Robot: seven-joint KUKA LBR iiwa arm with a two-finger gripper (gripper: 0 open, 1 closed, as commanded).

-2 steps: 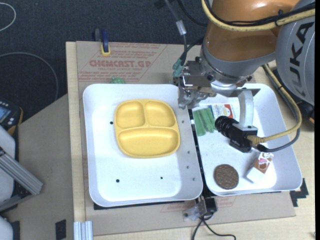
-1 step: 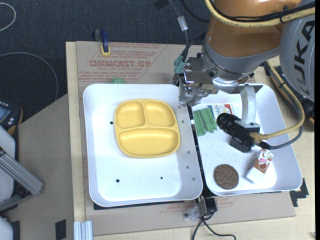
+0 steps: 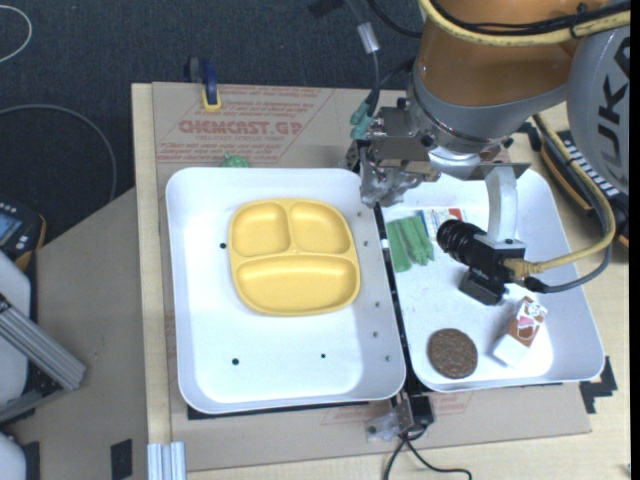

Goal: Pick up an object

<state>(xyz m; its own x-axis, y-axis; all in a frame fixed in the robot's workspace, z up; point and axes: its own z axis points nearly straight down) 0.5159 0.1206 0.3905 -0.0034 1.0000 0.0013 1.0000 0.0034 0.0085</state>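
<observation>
The left bin (image 3: 195, 298) holds a yellow plate (image 3: 293, 255) with three compartments, lying flat toward the far half of the bin, with a few small dark dots on the white floor around it. Just beyond the far left corner of that bin a bit of green (image 3: 236, 160) pokes out on the brown board (image 3: 250, 118), and a small clamp (image 3: 209, 86) with a yellow and blue grip sits at the board's far edge. The gripper (image 3: 385, 183) hangs over the far end of the seam between the two bins, at the bottom of the grey and orange arm (image 3: 500, 38); whether it is open or closed cannot be told from here. In the right bin (image 3: 575, 353), a green ridged piece (image 3: 409, 242) lies just right of the seam, near the gripper. A small packet (image 3: 441, 217) with red print lies right beside it. A black device (image 3: 478, 255) on a bracket hangs over the middle of this bin. At the near side sit a brown round disc (image 3: 453, 352) and, further right, a small carton (image 3: 522, 330).
</observation>
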